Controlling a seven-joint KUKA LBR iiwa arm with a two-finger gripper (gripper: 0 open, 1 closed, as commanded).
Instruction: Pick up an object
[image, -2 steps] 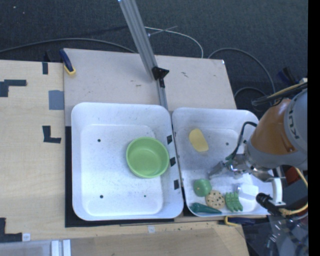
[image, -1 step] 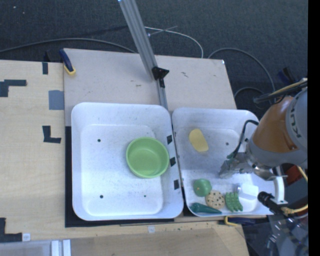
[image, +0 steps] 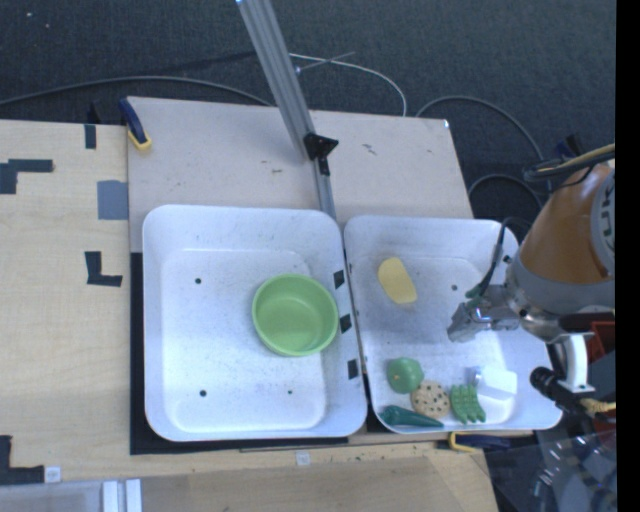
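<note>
My gripper (image: 466, 324) hangs over the right part of the right bin (image: 432, 232), below the orange-banded wrist. A yellow lump (image: 397, 281) lies to its left in the bin's upper middle. Along the bin's front edge lie a green ball (image: 404, 374), a speckled tan cookie (image: 431, 399), a ridged green piece (image: 466, 403), a dark teal piece (image: 410, 417) and a white block (image: 496, 383). The white block lies just below and to the right of the gripper. A green bowl (image: 294, 315) stands in the left bin (image: 180, 330).
A grey pole (image: 291, 88) slants from the top down to the seam between the bins. Cables lie on the dark floor behind the bench. A blue and yellow clamp (image: 135, 124) sits at the back left of the board.
</note>
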